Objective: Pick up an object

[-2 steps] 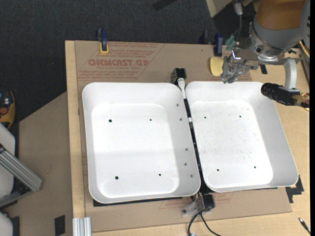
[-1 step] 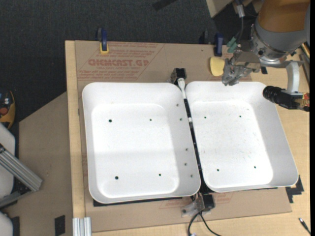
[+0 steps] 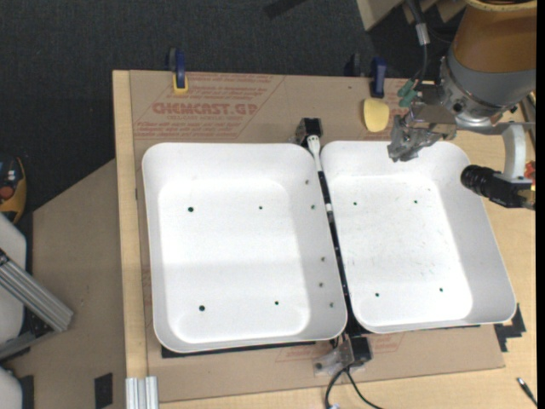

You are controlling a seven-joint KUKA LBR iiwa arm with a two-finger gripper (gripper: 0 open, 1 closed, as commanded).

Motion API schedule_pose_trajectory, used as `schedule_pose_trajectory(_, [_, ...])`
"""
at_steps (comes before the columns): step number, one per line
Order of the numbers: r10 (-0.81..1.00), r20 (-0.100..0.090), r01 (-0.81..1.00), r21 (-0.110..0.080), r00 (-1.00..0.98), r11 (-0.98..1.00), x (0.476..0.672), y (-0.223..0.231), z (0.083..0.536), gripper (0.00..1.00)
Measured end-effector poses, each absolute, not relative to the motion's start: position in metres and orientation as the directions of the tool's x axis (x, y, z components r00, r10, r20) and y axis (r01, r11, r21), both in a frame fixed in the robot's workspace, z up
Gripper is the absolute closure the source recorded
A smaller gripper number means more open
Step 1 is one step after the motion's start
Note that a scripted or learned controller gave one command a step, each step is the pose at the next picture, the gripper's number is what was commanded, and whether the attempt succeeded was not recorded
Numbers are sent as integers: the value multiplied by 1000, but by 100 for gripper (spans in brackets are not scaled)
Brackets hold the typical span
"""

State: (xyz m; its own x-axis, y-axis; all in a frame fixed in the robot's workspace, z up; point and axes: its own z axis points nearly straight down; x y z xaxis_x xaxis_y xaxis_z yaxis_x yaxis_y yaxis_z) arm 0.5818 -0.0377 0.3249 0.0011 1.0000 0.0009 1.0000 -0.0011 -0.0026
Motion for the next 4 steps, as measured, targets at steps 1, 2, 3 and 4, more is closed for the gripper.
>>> schedule_pose_trajectory(1, [1000, 2, 1000, -8, -4, 4, 555, 21, 258, 100])
schedule_pose_trajectory(2, [1000, 3, 1000, 19, -7, 7, 569, 63, 402, 100])
schedule_pose_trajectory(3, [1000, -1, 1000, -7, -3, 3, 626, 82, 285, 100])
schedule_pose_trajectory(4, [1000, 1, 1000, -2, -1, 1, 602, 85, 313, 100])
